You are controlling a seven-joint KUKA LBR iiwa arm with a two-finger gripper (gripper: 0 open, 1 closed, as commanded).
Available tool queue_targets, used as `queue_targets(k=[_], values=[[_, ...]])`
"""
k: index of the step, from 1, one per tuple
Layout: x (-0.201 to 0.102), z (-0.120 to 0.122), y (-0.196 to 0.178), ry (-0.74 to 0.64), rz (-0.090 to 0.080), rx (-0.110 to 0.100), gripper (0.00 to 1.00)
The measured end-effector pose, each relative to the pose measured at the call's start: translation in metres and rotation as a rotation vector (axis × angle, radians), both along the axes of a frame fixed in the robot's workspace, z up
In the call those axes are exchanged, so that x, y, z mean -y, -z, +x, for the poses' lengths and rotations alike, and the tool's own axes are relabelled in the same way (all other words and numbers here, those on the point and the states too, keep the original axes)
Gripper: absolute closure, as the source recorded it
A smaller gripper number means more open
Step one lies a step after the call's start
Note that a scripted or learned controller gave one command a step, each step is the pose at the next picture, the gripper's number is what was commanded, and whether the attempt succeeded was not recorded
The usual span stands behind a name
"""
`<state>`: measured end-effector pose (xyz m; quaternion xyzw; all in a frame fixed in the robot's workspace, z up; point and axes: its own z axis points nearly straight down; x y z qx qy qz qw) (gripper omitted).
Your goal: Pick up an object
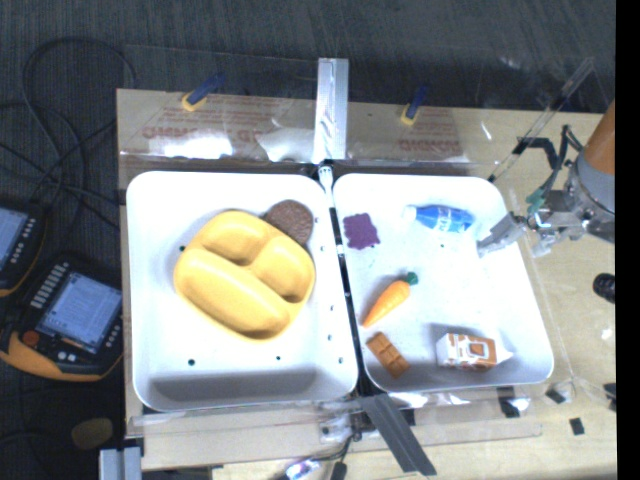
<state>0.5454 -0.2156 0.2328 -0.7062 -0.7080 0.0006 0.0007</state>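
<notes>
One blue bottle [442, 218] lies nearest the gripper [497, 236], just off its tip, with one purple piece [361, 231], one carrot [387, 300], one brown block [387, 354] and one carton [468, 349] farther into the right bin [533, 313], and one yellow object [245, 272] and one brown disc [291, 218] beyond in the left bin [145, 288]; the gripper's state I cannot tell.

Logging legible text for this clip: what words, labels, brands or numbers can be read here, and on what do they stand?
Nothing is legible.
Orange and white carton: printing too blurred to read.
Blue bottle: label too small to read.
Clear sheets behind the bins: reddish print, blurred.
Handheld screens at left: display content unreadable.
</notes>
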Motion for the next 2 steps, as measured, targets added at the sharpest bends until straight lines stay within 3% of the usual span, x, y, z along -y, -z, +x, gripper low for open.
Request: queue_targets(k=[1, 2], values=[[-0.049, 0.006, 0.087, -0.127, 0.000, -0.001, 0.00], [-0.096, 0.071, 0.124, -0.349, 0.000, 0.001, 0.00]])
